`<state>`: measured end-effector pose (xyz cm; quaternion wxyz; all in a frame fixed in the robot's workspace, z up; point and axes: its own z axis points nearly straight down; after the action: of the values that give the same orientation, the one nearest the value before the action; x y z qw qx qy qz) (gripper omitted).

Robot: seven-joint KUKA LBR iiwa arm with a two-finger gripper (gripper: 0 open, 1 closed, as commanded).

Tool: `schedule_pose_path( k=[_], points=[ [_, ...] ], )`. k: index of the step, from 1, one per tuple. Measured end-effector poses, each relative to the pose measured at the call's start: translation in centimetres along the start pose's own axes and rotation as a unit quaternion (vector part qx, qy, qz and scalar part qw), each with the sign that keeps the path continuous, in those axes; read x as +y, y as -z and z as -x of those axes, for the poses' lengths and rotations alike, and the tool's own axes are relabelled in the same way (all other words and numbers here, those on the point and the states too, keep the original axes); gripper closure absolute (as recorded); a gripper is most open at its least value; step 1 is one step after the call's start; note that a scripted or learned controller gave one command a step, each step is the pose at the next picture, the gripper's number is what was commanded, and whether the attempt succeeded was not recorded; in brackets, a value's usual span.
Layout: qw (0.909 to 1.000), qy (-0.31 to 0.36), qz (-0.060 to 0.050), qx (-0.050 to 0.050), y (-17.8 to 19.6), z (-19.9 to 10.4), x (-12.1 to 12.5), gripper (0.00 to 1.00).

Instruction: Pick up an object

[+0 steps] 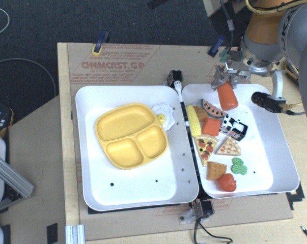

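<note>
A yellow divided plate (131, 141) and a toy fried egg (162, 115) are held in the left bin (92, 182). Toy foods are scattered in the right bin (280, 151). Above its far edge, an orange sausage (227, 96) is gripped, lifted, between the closed-in fingers of the gripper (226, 80).

Over the far end of the right bin (283, 136), the gripper (225, 81) held an orange sausage (227, 96) between its fingers, above a heap of toy food with a corn cob (193, 120) and pizza slice (228, 147), while a yellow divided plate (131, 135) lay in the left bin (87, 151).
</note>
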<state>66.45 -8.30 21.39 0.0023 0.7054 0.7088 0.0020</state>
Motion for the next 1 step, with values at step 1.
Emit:
schedule_pose_path(
  k=[1],
  points=[
    [1.0,-0.001,0.0,-0.001,2.16,0.3,0.58,1.0]
  ],
)
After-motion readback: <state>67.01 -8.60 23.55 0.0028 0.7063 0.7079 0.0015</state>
